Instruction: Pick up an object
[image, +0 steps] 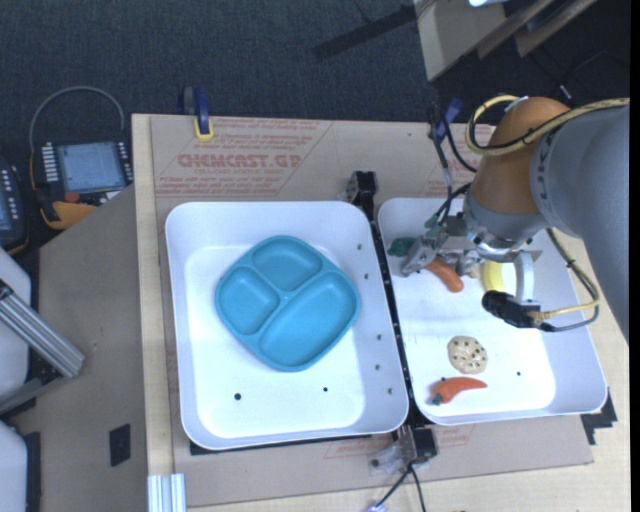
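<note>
We read "CHEMCAST GP" in red print on the brown paper sheet covering the counter.

Two shallow white plastic bins sit side by side on the tabletop, the left bin and the right bin. The left bin holds one blue plastic plate with three compartments. The right bin holds one round speckled cookie, one red-orange pepper with a green stem, one orange carrot-shaped piece, one yellow banana-like piece and one small green item.
</note>
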